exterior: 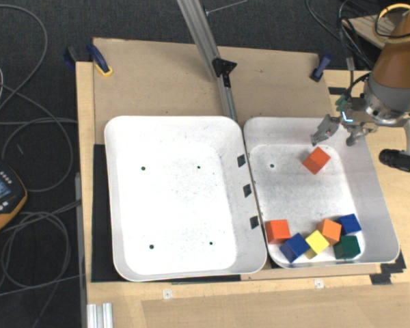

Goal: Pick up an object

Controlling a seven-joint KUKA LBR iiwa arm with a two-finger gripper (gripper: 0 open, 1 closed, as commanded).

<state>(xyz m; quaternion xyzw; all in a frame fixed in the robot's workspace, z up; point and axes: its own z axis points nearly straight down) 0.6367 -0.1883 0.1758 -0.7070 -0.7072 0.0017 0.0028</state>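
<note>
My gripper [339,133] hangs over the far right part of the right bin [369,183], fingers spread apart and open with nothing between them. An orange cube [316,160] sits tilted just below and left of the fingertips, apart from them. Along the bin's near edge lies a cluster of cubes: orange [278,229], blue [294,246], yellow [317,242], a second orange [331,229], a second blue [349,223] and dark green [347,247].
The left bin [123,183] lies beside the right one, with black clips on the shared rim [247,190]. A slanted metal pole [205,39] ends behind the bins. Blue clamps [320,67] grip the bench's far edge.
</note>
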